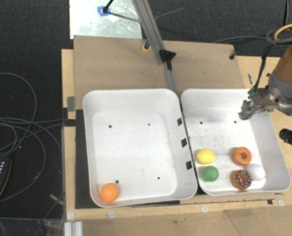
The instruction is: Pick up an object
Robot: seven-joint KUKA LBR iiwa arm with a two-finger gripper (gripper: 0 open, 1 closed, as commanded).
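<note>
Donut (242,156) unobstructed, claw (245,111) tips unclear

You have two white bins: the right bin (271,132) sits under the claw (246,111), the left bin (131,102) well to its left. Below the claw you can count five objects: one yellow ball (206,156), one green ball (210,173), one orange ring (242,156), one chocolate doughnut (241,179), one white ball (256,172). Far down-left lies one orange ball (109,192).

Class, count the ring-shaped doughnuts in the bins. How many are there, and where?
2, both in the right bin, near corner: an orange doughnut and, just nearer, a brown doughnut beside a white ball.
</note>
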